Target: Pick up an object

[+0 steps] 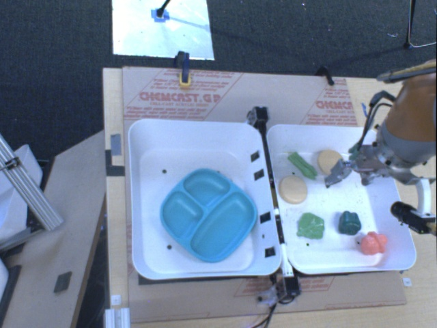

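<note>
We are hovering our gripper (339, 174), fingers apparently spread and pinching nothing, in the right white plastic bin (392, 262), just beside a round tan toy cookie (329, 160). It is looking light, rigid and smooth, so we are judging its opposite edges the best hold.

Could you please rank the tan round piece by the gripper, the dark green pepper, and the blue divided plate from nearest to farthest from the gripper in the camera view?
Measured from the gripper:
1. Tan round piece, right bin, just beside the gripper toward the bin's back.
2. Dark green pepper, right bin, nearer the front edge.
3. Blue divided plate, over in the left bin.
</note>
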`<state>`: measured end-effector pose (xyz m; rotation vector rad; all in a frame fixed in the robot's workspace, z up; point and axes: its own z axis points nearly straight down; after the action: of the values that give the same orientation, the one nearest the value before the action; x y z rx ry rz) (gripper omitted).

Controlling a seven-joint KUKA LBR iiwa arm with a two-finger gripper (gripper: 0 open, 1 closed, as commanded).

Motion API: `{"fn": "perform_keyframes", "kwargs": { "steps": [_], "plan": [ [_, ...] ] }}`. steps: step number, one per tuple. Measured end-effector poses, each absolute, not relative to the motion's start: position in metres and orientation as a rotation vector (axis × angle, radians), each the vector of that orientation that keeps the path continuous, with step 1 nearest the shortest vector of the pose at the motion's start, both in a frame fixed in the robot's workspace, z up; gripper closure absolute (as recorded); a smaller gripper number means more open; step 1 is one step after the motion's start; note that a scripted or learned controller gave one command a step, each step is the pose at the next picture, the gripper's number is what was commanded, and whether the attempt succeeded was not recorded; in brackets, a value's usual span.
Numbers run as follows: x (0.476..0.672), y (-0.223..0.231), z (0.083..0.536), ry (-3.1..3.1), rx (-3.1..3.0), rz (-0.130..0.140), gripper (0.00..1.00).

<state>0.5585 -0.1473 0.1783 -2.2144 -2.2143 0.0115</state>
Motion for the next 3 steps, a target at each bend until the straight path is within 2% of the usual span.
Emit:
{"fn": "perform_keyframes", "kwargs": {
  "steps": [1, 3],
  "plan": [
    [0.562, -0.147, 0.185, -2.225, -2.219, 0.000, 0.00],
    [0.563, -0.148, 0.092, -2.222, -2.218, 0.001, 0.00]
  ]
}}
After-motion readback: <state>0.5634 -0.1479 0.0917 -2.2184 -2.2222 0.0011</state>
